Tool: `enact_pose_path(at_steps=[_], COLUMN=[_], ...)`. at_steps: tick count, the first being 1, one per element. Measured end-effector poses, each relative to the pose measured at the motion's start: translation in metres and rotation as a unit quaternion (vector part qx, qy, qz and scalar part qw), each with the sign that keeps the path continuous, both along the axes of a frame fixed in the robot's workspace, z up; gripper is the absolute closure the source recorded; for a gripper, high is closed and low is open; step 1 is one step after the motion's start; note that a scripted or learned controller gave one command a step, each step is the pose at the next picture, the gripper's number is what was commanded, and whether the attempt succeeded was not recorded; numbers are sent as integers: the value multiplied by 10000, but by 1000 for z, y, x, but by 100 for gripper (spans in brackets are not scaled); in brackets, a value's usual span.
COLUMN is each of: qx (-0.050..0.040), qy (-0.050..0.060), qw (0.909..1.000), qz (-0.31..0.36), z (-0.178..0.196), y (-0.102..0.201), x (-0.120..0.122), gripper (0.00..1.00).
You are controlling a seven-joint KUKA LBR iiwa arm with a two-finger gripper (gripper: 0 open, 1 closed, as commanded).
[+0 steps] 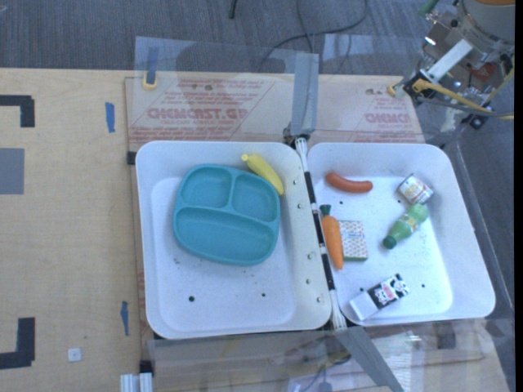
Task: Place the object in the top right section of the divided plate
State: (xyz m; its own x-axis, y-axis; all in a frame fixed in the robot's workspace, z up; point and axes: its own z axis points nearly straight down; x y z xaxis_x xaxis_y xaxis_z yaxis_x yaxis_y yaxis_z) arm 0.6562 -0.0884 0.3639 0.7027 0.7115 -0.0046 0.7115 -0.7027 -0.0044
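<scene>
A blue divided plate lies in the left bin, with two small sections at its far side and one long section at the near side. All its sections are bare. A yellow banana rests against the plate's far right rim, outside it. My gripper hangs high at the upper right, beyond the far edge of the right bin, away from every object. Nothing shows in its grasp.
The right bin holds a red sausage, an orange carrot, a small speckled block, a green bottle, a small can and a black-and-white carton. A ridge divides the bins.
</scene>
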Motion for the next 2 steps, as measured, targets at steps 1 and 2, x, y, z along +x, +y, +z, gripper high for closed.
enact_pose_path(at_steps=[1, 2], qx=[-13, -6], qy=[-23, -1], qw=[9876, 9742], qz=[-1571, -2258], z=[54, -25], y=[-36, -134], x=[-14, -69], gripper=[0, 0])
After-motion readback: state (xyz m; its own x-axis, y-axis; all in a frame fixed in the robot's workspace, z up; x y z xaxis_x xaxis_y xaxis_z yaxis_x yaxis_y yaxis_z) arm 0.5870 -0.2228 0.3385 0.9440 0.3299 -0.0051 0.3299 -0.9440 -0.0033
